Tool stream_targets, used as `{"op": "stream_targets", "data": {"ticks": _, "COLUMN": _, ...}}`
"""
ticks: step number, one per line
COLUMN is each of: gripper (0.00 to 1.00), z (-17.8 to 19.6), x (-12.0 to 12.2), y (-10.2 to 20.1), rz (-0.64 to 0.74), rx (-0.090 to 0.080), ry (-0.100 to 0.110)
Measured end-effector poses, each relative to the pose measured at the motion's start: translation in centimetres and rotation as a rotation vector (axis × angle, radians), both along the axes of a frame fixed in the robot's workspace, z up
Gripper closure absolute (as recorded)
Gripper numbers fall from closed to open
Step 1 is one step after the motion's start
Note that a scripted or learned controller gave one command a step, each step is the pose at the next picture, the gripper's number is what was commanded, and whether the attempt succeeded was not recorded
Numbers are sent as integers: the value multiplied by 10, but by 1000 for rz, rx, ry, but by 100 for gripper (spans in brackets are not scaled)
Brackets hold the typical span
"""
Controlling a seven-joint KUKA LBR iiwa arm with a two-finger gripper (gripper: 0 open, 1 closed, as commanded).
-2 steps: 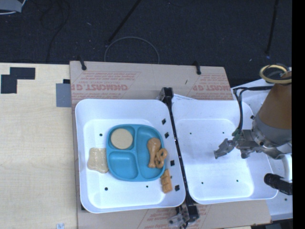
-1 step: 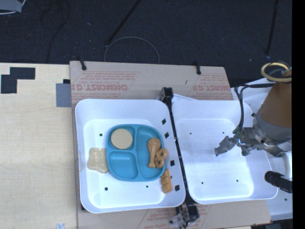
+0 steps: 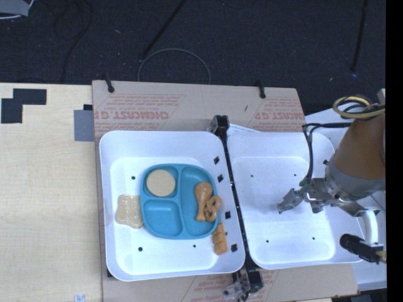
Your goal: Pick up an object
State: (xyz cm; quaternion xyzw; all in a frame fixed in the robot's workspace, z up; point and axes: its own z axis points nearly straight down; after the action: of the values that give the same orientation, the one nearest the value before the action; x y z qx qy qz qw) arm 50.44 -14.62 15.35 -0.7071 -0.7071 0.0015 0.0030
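1. Over the right bin (image 3: 277, 257), toward its 3 o'clock side, the gripper (image 3: 291, 201) hangs above the bare white floor, pointing to 9 o'clock; whether it is wide or narrow cannot be told from this slant, and nothing shows in its grasp.
2. Behind it, at 3 o'clock, the grey wrist widens into the orange band (image 3: 362, 146) of the arm, which comes in from the right.
3. At 12 o'clock from the wrist, a black cable (image 3: 308, 150) loops up past the bin's far rim.
4. Across the divider, at 9 o'clock from the gripper and well apart from it, the left bin (image 3: 119, 257) holds every loose object.
5. A blue divided tray (image 3: 165, 219) lies near that bin's middle, with a round tan disc (image 3: 160, 182) in its compartment at 10 o'clock.
6. A tan pretzel-like piece (image 3: 206, 201) lies in the tray's long compartment at 3 o'clock.
7. A pale toast-like slice (image 3: 130, 211) lies on the bin floor, touching the tray at 9 o'clock.
8. A small orange-brown piece (image 3: 220, 238) lies on the bin floor just beside the tray at 4 o'clock, near the divider.
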Motion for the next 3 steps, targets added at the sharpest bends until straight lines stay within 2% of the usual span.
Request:
{"op": "stream_targets", "data": {"ticks": 1, "gripper": 0, "z": -45, "x": 4, "y": -1, "rz": -1, "rx": 0, "ry": 1}}
{"op": "stream_targets", "data": {"ticks": 2, "gripper": 0, "z": -67, "x": 4, "y": 0, "rz": -1, "rx": -1, "ry": -2}}
{"op": "stream_targets", "data": {"ticks": 3, "gripper": 100, "z": -55, "x": 4, "y": -1, "rz": -7, "rx": 0, "ry": -4}}
